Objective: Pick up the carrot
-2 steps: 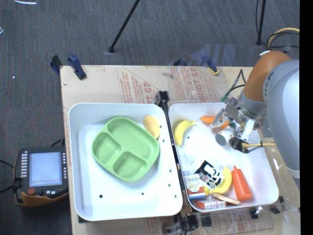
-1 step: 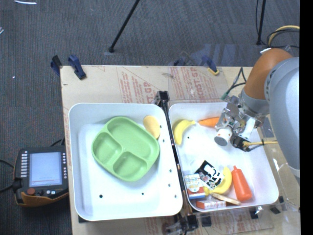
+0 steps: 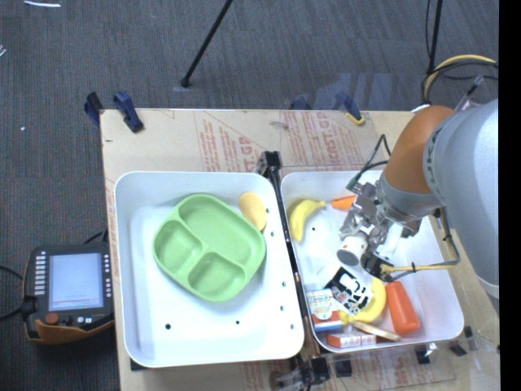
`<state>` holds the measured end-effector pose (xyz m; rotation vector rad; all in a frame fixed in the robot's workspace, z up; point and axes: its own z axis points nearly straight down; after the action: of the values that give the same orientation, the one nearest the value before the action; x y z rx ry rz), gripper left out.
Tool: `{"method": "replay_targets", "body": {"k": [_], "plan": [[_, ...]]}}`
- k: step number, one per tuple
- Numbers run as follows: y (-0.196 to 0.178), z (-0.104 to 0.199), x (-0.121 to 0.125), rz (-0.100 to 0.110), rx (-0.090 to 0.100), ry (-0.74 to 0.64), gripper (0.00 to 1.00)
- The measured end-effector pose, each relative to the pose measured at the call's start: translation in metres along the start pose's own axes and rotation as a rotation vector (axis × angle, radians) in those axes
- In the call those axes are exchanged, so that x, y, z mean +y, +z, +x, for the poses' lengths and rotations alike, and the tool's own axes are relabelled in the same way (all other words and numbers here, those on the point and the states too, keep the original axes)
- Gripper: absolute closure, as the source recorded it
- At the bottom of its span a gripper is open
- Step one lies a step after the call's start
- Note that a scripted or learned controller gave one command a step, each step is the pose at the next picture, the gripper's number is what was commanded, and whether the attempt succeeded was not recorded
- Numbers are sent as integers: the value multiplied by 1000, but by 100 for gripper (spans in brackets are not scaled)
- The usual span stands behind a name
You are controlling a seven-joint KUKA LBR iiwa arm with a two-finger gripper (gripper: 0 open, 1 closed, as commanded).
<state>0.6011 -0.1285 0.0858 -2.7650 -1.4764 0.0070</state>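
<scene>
Small cartons lie at the near edge of the right bin, beside a black-and-white patterned item, a banana and the orange carrot at near right. Farther back, the gripper hangs over a small white cup; whether its fingers are spread cannot be told. Another banana lies at far left. A green divided plate fills the left bin.

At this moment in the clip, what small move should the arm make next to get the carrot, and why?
Probably a short shift toward the bench's far edge. The carrot lies in the right bin, its orange end poking out just beyond the pincer, next to a banana. The pincer hangs over a small white cup instead, so it is not yet lined up.
</scene>
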Motion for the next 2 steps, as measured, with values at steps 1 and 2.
{"method": "replay_targets", "body": {"k": [1,2], "plan": [[0,0,1,-2,0,1,0],[-2,5,48,-5,0,91,0]]}}
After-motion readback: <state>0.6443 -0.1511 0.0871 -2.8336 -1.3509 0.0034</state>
